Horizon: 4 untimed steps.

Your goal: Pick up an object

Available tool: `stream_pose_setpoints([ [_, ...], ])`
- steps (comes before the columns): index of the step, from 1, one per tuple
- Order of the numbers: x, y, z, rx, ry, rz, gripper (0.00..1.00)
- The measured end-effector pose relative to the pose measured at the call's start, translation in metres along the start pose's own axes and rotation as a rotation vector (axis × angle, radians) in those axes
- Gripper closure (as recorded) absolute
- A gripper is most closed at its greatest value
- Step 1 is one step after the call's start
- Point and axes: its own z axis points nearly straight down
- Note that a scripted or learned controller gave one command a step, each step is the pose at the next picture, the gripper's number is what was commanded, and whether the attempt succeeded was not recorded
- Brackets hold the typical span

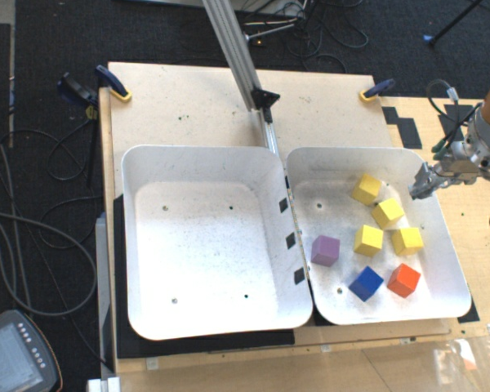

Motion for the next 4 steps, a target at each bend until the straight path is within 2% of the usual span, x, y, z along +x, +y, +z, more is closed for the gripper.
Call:
stream_pose_setpoints([
  [1, 0.000, 0.002, -0.049, 0.001, 0.000, 0.000, 1.00],
  [2, 0.052, -0.010, -0.029, 0.010, 0.005, -0.004, 1.00],
  [4, 0.166, -0.031, -0.023, 0.010, 0.006, -0.005, 1.00],
])
